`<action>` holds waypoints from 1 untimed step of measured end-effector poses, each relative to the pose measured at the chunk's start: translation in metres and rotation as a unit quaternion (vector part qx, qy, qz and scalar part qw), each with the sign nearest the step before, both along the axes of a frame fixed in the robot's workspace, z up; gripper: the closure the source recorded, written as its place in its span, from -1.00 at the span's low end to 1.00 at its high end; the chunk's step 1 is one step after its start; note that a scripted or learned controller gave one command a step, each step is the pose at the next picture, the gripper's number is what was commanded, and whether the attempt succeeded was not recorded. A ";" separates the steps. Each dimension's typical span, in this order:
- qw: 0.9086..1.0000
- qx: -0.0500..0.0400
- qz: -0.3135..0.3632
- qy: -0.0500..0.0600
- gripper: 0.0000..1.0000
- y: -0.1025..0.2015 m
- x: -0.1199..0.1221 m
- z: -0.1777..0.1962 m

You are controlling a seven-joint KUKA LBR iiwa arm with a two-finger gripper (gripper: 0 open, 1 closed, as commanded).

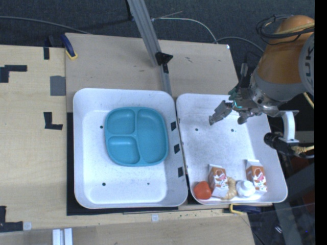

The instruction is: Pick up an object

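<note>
My gripper [228, 115] hangs open over the far middle of the right bin [204, 137], its two dark fingers spread with nothing between them. The objects lie together at the bin's near edge, well below the gripper: a red ball [203, 190], a small carton [219, 180] with a tan piece [232, 189] beside it, a white bottle [246, 189], and a second carton [256, 176] at the right.
The left bin [89, 152] holds a blue divided plate [136, 136]. A grey metal post [145, 27] slants across the bench behind the bins. Black clips [174, 148] sit along the seam between the two bins.
</note>
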State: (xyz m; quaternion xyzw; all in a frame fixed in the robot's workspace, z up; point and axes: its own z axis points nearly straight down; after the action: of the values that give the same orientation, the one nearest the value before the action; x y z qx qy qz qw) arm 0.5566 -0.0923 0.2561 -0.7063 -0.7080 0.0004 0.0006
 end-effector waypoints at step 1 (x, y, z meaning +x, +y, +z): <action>1.000 0.000 0.000 0.000 -1.00 0.000 0.000 0.000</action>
State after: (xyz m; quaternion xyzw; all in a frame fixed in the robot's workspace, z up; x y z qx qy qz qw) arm 0.5565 -0.0926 0.2561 -0.7064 -0.7078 0.0005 0.0007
